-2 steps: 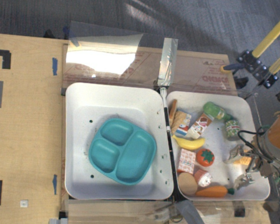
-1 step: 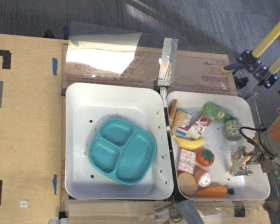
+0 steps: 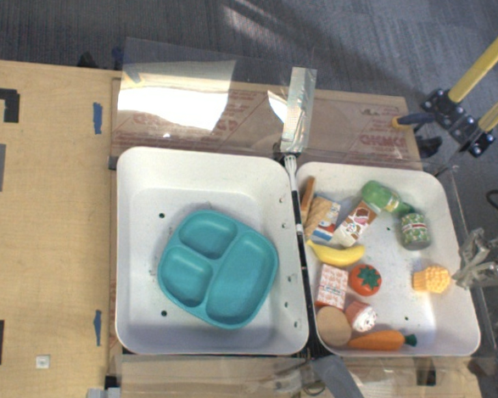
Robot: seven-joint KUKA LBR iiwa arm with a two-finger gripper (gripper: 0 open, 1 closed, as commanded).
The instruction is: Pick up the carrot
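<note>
Lying nearly flat along the near wall of the right bin (image 3: 458,251), the carrot (image 3: 377,340) has its long axis running approx left-right in the camera view, orange body toward the left and the small dark green stem end pointing right, w/ a slight tilt. Its left end sits just beside a tan round item (image 3: 334,325) and a small red-and-white item (image 3: 361,316). The gripper (image 3: 476,263) shows at the right rim of that bin as thin pale metal fingers, blurred and small; whether they are apart or together can't be told, and nothing is seen between them. They appear just beside a yellow corn piece (image 3: 431,279), contact unclear. Relative to the fingers, the carrot lies well apart: toward the camera and to the view's left, w/ the corn piece nearer the fingers than the carrot is. Also left of the fingers are a tomato (image 3: 365,279), a banana (image 3: 338,254), a green bottle (image 3: 379,197) and a round green can (image 3: 414,230). Farther left, the left bin (image 3: 140,178) holds a teal divided tray (image 3: 218,268).
</note>
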